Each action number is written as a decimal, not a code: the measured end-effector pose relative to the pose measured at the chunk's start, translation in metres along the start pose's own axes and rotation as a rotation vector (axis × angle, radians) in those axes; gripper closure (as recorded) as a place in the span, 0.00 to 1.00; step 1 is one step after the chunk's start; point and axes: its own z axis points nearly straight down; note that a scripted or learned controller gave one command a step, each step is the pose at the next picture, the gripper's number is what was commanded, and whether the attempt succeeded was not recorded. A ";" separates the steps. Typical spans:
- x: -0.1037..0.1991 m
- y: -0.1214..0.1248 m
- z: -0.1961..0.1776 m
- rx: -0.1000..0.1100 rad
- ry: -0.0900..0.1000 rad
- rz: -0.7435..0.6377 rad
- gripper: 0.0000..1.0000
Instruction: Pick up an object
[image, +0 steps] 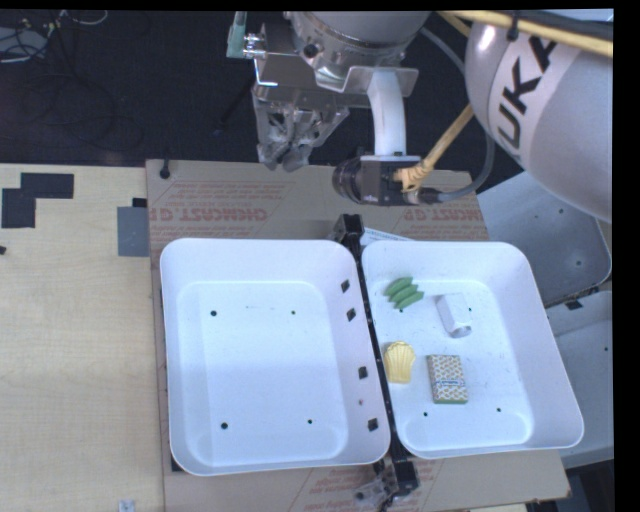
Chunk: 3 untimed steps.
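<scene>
Tool (290, 150) parked high at back of desk (70, 330), above top edge of left bin (180, 400). Fingers look drawn together, nothing between them; carrying nothing.

All candidates sit in right bin (540, 400): green pod-like item (404, 292) near back, pale cylinder (453, 314) lying on its side just right of it, yellow shell-shaped piece (400, 361) close to divider wall, small printed box (447, 379) beside it toward front.

Step in hand, by my read: choose target, travel over right bin, descend.

How to do well: go for box or cylinder, both stand apart from walls w/ room either side for fingers. Open wide before dropping. Align fingers across box's short side; cylinder may roll, so close across its round body. Shell sits near wall, likely awkward. Descend straight, close, lift slow.
</scene>
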 end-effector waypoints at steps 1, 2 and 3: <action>0.001 0.022 0.003 0.009 -0.006 0.001 1.00; 0.001 0.040 0.004 0.009 -0.006 0.002 1.00; 0.001 0.065 0.004 0.010 -0.006 0.002 1.00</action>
